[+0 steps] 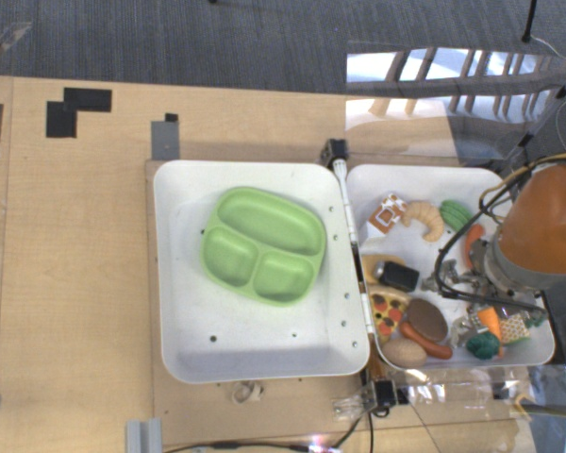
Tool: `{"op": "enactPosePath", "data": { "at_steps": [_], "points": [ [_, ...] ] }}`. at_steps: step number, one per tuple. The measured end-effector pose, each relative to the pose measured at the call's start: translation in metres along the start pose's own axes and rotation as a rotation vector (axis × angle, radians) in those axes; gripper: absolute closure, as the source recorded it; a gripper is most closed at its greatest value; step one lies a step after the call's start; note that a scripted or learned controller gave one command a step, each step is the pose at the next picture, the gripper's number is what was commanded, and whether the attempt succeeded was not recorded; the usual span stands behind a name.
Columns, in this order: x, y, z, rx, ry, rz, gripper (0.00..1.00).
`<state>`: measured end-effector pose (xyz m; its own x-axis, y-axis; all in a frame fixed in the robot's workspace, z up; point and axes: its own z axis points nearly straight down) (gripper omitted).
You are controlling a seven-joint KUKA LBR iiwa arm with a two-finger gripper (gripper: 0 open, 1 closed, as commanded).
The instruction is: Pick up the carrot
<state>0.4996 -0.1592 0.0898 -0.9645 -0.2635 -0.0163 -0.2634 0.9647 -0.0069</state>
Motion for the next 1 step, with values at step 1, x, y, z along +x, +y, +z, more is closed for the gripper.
{"op": "enactPosePath", "data": {
  "at_steps": [1],
  "points": [
    [-0.0052,-0.0003,-0.0131,0.005,-0.011,-0.008,1.0]
  ]
}}
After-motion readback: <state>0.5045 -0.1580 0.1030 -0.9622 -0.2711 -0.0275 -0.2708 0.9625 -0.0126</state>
